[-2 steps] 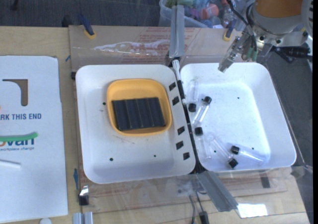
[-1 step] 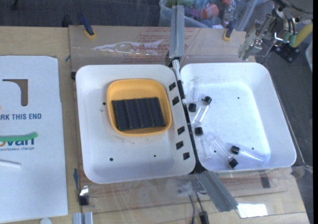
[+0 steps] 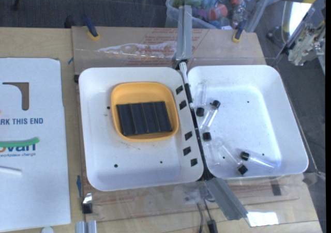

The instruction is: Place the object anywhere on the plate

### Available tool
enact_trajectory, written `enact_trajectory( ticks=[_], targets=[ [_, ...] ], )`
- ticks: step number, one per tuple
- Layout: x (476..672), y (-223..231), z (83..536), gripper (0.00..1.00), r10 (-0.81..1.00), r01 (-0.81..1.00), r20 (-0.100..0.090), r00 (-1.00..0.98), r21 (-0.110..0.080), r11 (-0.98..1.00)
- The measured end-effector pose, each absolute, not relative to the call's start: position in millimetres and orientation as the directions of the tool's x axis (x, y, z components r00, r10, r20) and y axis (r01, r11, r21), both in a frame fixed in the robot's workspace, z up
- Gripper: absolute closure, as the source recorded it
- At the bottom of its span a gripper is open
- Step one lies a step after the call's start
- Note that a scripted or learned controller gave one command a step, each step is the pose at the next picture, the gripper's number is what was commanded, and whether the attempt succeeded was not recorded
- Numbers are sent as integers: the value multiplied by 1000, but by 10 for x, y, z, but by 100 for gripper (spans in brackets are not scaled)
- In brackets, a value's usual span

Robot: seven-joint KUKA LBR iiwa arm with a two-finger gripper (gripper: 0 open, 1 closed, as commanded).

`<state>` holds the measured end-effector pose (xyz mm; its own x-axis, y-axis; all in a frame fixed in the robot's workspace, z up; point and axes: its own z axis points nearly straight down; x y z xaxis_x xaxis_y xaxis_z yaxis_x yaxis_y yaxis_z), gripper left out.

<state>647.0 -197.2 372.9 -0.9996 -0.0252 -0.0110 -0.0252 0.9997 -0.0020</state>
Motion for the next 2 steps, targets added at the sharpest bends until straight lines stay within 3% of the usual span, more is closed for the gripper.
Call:
enact_trajectory(
  ticks=[1, 2],
  targets=[
    [6681, -2228, 3973, 100, -393, -392, -10, -920, -4, 920],
    [6683, -2214, 4108, 100, -647, -647, -10, -762, -7, 762]
  ],
)
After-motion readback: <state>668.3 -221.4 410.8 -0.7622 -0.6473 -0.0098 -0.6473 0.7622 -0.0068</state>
